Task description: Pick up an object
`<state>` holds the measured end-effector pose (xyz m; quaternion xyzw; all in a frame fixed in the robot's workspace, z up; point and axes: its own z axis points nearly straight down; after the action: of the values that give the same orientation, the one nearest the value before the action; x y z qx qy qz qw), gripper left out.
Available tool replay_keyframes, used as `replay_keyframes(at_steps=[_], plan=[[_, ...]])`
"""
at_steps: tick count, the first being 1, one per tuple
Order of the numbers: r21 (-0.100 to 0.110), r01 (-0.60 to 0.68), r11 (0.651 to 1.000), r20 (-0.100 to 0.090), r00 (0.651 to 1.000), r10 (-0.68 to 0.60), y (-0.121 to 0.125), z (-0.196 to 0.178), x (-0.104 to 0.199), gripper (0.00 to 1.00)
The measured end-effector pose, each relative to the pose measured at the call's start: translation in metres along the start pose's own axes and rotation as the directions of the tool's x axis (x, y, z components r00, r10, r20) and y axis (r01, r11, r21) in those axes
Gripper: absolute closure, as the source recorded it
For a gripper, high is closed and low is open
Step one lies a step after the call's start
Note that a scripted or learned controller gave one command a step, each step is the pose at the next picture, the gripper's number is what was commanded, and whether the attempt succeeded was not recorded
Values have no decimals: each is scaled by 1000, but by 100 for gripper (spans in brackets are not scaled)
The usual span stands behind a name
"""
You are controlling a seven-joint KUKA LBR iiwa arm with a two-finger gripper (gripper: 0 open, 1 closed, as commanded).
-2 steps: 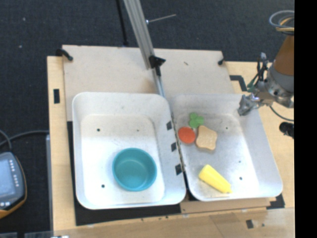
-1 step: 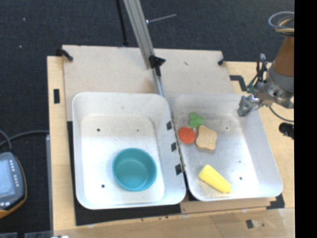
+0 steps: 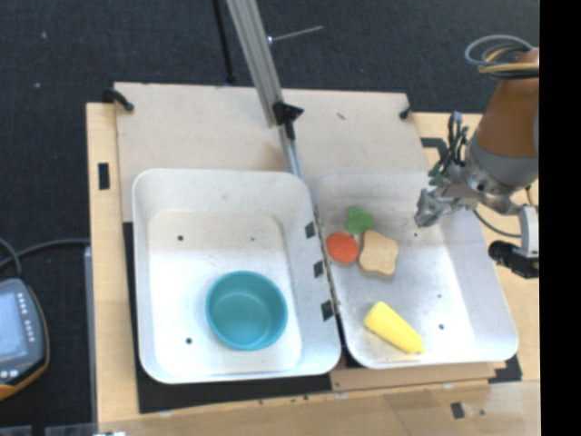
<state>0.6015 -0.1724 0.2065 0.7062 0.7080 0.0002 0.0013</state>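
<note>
1. At the right of the frame, the grey arm [image 3: 508,125] with its orange band is seen reaching in over the right bin [image 3: 472,325].
2. The hand [image 3: 428,209] is seen low over the upper right part of that bin, apart from every object; whether it is released or clenched cannot be told.
3. Near the bin's left wall, a green piece [image 3: 359,219], a red-orange round piece [image 3: 342,247] and a tan bread-like piece [image 3: 379,253] are clustered close together.
4. A yellow object [image 3: 393,327] is seen lying tilted near the lower edge of the same bin, apart from the cluster.
5. A teal bowl [image 3: 246,310] is seen upright in the lower middle of the left bin [image 3: 163,198].
6. Both bins are carried side by side on the desk [image 3: 182,125].
</note>
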Motion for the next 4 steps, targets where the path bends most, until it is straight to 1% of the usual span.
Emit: replay_keyframes(at_steps=[1, 2, 3, 4], plan=[[1, 2, 1000, -2, 1000, -2, -24, -1, 45, 100], [1, 5, 1000, -4, 1000, -5, -44, -11, 103, 100], [2, 4, 1000, -3, 1000, -4, -59, -9, 150, 100], [2, 6, 1000, -4, 1000, -6, -67, -12, 204, 100]])
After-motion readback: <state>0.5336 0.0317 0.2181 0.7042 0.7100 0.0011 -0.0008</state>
